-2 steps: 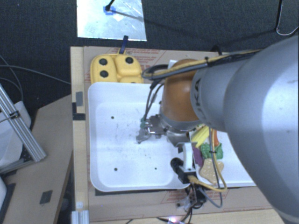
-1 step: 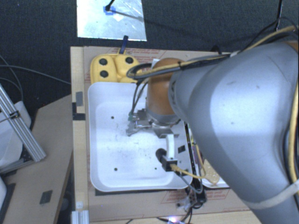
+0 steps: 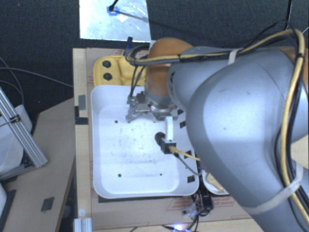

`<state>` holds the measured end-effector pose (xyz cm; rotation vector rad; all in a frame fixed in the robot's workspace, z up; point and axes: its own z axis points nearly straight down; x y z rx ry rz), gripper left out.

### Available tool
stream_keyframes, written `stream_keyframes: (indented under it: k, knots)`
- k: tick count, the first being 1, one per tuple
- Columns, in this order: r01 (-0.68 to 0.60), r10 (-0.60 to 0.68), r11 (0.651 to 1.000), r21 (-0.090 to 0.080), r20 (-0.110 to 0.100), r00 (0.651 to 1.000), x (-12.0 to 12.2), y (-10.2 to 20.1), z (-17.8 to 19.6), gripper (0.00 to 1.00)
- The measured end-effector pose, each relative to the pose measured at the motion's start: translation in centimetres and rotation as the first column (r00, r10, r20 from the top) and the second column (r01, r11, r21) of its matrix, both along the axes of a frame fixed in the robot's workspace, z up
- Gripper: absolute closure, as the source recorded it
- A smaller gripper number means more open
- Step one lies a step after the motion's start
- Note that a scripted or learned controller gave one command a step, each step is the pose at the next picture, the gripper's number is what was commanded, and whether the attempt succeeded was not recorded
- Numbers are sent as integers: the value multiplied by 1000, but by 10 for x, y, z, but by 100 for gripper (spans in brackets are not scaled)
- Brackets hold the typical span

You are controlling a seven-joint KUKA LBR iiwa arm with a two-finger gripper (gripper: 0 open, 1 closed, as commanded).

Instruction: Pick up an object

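Hovering at twelve o'clock over the white bin (image 3: 111, 178), our gripper (image 3: 137, 111) carries nothing we can see; fingers' opening unclear, pickup still ahead.

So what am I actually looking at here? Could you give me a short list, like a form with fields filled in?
machine: a grey arm with an orange band, reaching in from the right
hand part: gripper, low over the upper part of the bin
container: shallow white bin on the bench
behind the bin: a yellow object, partly hidden by the arm
held item: none seen at the gripper
cables: yellow and black, running along the arm
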<state>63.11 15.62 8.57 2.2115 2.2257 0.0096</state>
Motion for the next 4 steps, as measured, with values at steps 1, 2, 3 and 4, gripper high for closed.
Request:
stream_keyframes:
  k: [1, 2, 3, 4]
  knots:
    - [9, -9, 1000, -3, -16, 1000, -97, -41, -2, 0]
    - [-6, 6, 1000, 2, -9, 1000, -131, 60, 16, 0]
    - [1, -1, 1000, -1, -11, 1000, -146, 79, -2, 0]
    - [16, -17, 1000, -5, -4, 1000, -143, -35, 52, 0]
